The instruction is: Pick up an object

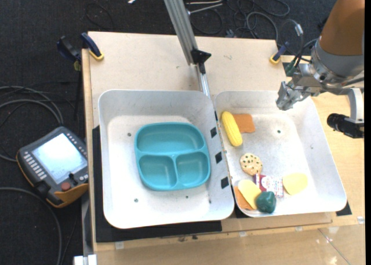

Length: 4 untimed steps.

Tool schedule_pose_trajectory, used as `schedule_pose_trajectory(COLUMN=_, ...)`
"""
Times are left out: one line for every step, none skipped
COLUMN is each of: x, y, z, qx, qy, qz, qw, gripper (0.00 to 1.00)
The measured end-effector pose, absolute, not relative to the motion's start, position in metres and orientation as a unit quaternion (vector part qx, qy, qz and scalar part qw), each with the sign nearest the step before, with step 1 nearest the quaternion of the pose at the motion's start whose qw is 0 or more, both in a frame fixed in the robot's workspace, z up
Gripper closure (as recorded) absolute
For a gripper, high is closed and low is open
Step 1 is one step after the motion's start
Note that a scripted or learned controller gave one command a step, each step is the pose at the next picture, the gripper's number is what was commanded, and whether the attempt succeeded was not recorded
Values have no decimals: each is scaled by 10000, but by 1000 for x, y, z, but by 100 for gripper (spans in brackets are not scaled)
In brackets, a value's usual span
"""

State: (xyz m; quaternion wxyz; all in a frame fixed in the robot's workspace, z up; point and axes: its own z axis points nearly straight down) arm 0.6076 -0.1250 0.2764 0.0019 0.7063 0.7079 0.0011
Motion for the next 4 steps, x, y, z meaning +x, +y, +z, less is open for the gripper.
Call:
schedule_pose_trajectory(x=600, y=-70, z=258, qx=7046, qy=7096, qz=-4, qw=-11, gripper=100)
schedule_pose_trajectory(x=588, y=-18, z=243, qx=7044, qy=7098, qz=-3, qw=-15, gripper=100)
schedule_pose_trajectory(x=588, y=40, z=232, qx=7041, qy=7101, qz=-3, qw=-15, gripper=100)
schedule_pose_trajectory(x=579, y=94, z=223, qx=7041, qy=7101, qz=-2, qw=-15, gripper=100)
